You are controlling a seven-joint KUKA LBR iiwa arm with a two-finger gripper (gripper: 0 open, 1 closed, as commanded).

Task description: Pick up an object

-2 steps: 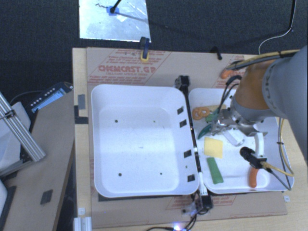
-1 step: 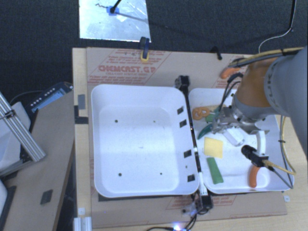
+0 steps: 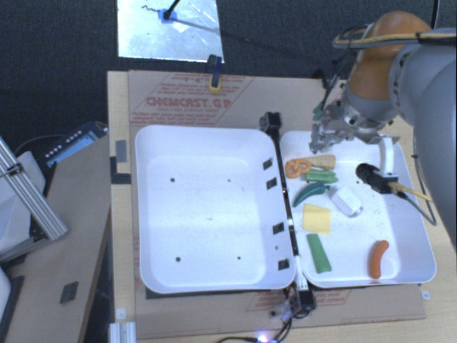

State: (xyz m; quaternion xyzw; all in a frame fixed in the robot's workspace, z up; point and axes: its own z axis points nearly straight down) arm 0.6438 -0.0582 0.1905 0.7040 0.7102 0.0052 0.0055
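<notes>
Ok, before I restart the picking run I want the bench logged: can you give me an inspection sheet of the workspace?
Surface: printed board carrying two white bins; nothing seen in the left bin.
Job's things: in the right bin, orange pretzel, yellow block, white piece, curved green piece, green stick, orange sausage.
Clutter: nothing seen.
Gripper: above the right bin's far left corner, beside the pretzel; grasp unclear.
Cables: thin wires at the board's near edge, between the bins.
Surroundings: silver sheet behind the board; metal rail at left.
</notes>
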